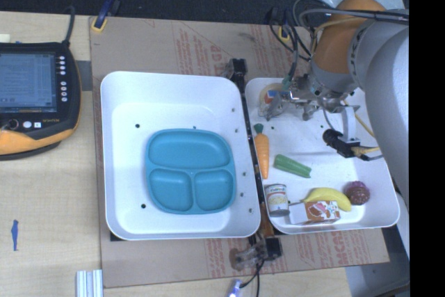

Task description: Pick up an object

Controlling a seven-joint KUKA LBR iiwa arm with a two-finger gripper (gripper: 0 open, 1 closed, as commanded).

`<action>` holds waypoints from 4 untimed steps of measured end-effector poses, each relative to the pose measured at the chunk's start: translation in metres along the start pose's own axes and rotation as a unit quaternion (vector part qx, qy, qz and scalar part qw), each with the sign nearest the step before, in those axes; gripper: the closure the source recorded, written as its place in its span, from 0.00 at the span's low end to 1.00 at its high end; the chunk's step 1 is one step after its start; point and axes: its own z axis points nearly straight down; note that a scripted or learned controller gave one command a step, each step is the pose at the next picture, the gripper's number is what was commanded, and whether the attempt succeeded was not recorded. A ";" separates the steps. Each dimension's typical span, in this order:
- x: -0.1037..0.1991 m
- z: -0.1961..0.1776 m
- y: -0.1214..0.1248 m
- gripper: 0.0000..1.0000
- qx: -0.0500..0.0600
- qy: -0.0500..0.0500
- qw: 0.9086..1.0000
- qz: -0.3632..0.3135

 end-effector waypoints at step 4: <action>-0.010 -0.002 -0.006 0.00 -0.007 -0.001 1.000 0.001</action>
